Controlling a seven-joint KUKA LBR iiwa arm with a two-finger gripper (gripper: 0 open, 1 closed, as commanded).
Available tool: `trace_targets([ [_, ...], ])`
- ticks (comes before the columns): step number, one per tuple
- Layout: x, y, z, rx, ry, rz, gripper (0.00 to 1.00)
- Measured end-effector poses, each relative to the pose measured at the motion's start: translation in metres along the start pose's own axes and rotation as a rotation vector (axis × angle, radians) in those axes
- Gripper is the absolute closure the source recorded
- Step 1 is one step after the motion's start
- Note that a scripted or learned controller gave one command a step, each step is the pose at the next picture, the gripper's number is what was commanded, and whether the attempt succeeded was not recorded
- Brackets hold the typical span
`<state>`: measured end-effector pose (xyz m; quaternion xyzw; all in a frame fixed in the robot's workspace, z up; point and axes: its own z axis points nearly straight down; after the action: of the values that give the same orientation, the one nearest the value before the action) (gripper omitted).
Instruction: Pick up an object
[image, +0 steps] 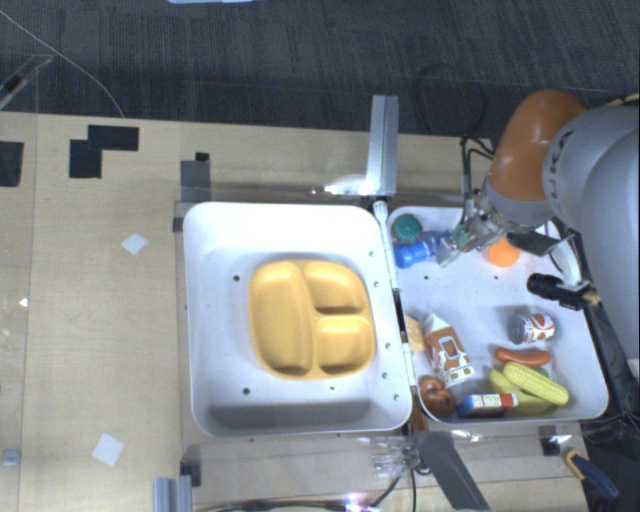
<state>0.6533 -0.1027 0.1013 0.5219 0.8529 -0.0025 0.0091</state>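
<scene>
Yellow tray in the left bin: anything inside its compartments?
The yellow tray has three compartments, all showing bare yellow plastic. It lies flat in the left bin; whatever is under it is covered.

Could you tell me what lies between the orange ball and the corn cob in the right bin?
In the camera view, a small round can and a sausage lie between the orange ball and corn cob.

Grey arm (590, 170) low, reaching from right

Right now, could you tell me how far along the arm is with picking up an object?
Nothing looks picked yet. The gripper is low in the right bin, at the blue bottle near the far-left corner; whether it has a hold is unclear. The corn, sausage and orange ball lie untouched. Grasping and lifting remain. The yellow tray sits in the left bin.
</scene>
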Motion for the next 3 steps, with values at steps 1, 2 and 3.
trace_targets([
  [1,0.000,0.000,0.000,0.000,0.000,-0.001,0.00],
  [2,-0.001,0.013,0.015,0.022,0.016,0.140,0.00],
  [3,-0.002,0.015,0.003,0.017,0.011,0.133,1.00],
])
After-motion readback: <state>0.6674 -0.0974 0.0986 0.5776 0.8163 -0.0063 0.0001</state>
